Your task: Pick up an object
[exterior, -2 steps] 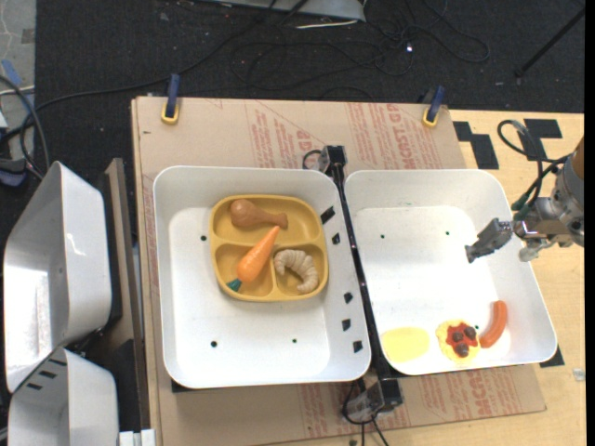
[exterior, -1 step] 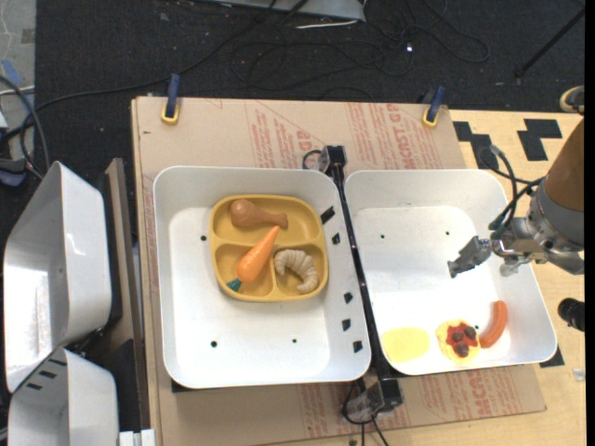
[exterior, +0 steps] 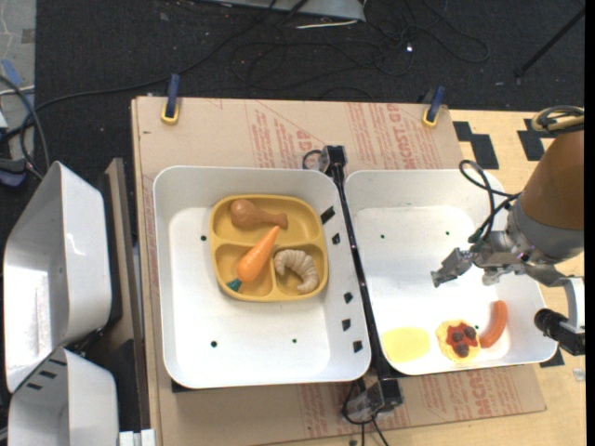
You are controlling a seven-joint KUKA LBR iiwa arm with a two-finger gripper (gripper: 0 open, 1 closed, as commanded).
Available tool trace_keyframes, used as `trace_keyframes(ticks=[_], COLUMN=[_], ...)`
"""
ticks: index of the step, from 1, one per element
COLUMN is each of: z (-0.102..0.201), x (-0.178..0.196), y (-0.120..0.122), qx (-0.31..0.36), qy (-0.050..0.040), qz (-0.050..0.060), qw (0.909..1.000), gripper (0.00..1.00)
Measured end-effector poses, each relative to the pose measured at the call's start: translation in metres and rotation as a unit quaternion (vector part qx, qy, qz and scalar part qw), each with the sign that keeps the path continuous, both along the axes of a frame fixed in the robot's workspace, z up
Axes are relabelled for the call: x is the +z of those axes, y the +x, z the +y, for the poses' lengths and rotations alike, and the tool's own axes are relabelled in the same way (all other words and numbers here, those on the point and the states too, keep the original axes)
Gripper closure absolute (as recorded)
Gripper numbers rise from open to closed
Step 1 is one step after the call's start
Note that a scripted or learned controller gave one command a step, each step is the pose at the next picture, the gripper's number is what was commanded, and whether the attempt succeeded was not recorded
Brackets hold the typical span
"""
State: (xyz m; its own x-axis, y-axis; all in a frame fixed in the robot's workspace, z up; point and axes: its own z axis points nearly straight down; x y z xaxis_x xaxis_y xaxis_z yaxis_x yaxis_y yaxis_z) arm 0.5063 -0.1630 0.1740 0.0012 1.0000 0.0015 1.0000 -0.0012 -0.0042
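Gripper [exterior: 453, 266] hovering over right bin [exterior: 409, 203], pointing toward bin's bare middle; fingers [exterior: 444, 273] looking spread a bit, gripping nothing. Reaching in from right on grey arm [exterior: 521, 249] w/ orange band [exterior: 562, 179] above wrist.

Nearest obj: sausage [exterior: 494, 323], orange-red, slim, lying slanted just below gripper twd bin's near right corner. Apart from the gripper, not touching it. Sitting next to it, left: small round yellow piece w/ dark red bits on top [exterior: 458, 338], looking like a toy pizza or tart; sausage's lower end close by it, can't tell if touching. Further left: flat pale yellow disc [exterior: 406, 344], lying near front wall. So 3 objs resting in right bin, all along front edge.

Sitting in left bin [exterior: 186, 342]: 1 yellow divided plate [exterior: 221, 214], 3 compartments. Back compartment holding 1 brown drumstick [exterior: 257, 215]. Front-left one holding 1 orange carrot [exterior: 258, 255], tip poking up over the divider, green end down. Front-right one holding 1 pale curled shrimp [exterior: 297, 266].

2 bins lying side by side on cardboard-covered bench [exterior: 279, 124], w/ 2 yellow clamps [exterior: 170, 111] gripping back edge.
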Motion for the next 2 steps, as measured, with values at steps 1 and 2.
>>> trace_keyframes(ticks=[1,2], z=[0.001,0.0], x=[-0.045,-0.033], y=[-0.007,-0.006], qx=[0.0,-0.001], qy=[-0.0001,-0.0007], qz=[0.0,-0.002], qw=[1.0,1.0], gripper=[0.0,1.0])
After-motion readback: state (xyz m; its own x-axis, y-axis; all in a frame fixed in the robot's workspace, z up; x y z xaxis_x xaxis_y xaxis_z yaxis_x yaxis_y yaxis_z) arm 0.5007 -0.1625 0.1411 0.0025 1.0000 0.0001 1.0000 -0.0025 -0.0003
